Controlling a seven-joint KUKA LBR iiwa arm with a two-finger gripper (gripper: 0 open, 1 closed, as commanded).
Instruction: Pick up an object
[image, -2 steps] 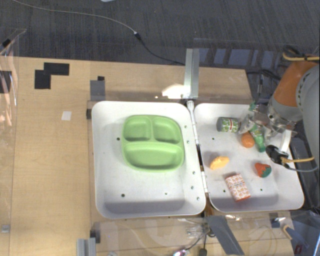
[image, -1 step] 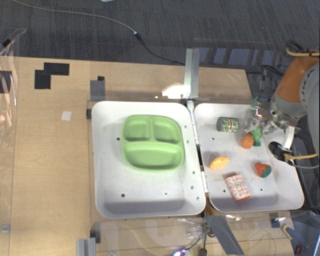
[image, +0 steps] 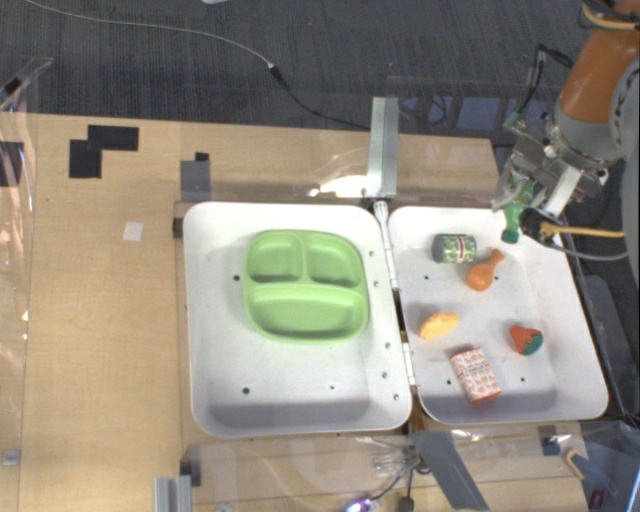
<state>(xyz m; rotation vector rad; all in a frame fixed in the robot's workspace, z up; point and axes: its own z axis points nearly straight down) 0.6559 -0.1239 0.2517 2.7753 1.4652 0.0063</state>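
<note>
The right bin (image: 570, 300) holds several small items. A green can (image: 455, 248) lies on its side near the bin's far edge, with an orange drumstick-shaped toy (image: 484, 271) just right of it. Further forward lie a yellow-orange piece (image: 437, 324), a red strawberry with a green top (image: 526, 340) and a red and white box (image: 474, 374). My gripper (image: 513, 226) hangs over the bin's far right corner, up and to the right of the can and the orange toy. I see nothing held in it.
The left bin (image: 215, 350) holds a green divided plate (image: 305, 284). A metal post (image: 384, 150) stands at the far end of the ridge between the bins. A yellow cable (image: 590, 232) trails right from the gripper.
</note>
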